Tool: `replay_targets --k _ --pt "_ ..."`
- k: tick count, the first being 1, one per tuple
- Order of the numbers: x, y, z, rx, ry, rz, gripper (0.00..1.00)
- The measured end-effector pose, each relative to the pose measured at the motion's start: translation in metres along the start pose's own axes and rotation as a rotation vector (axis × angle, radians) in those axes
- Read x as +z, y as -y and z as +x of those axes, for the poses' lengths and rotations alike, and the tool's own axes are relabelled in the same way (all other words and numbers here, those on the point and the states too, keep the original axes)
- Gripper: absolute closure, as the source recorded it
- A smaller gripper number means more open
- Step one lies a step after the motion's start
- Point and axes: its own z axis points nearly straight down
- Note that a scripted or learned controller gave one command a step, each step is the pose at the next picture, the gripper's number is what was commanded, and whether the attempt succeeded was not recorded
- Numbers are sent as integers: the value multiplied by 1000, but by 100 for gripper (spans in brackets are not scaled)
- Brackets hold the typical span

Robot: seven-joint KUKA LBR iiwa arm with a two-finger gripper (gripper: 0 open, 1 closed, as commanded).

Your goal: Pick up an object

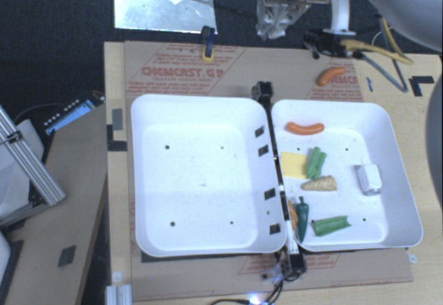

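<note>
Green bean pod (331, 225) lies lowest in the right bin (398, 179), lower right of frame; gripper (275, 16) hangs at top centre, jaw state cannot be told.
Right bin contents: one orange sausage (305, 128), one yellow square (292, 164), one green piece (315, 162), one tan wedge (320, 184), one white block (368, 178), one carrot (302, 214). Second sausage (330, 76) on brown bench (180, 68). Two white bins counted; left bin (201, 172) adjoins.

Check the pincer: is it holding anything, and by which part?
Nothing is held. The pincer hangs above the bench beyond the bins with nothing between its tips; the sausage, yellow slice and green pieces lie in the right bin.
</note>
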Motion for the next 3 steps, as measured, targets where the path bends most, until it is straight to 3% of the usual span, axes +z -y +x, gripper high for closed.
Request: replay_targets --k 1,2,3 --pt "-103 4 109 -24 -11 -12 100" --pt "-66 1 12 -3 -1 3 100" --pt "-48 0 -162 0 0 1 100"
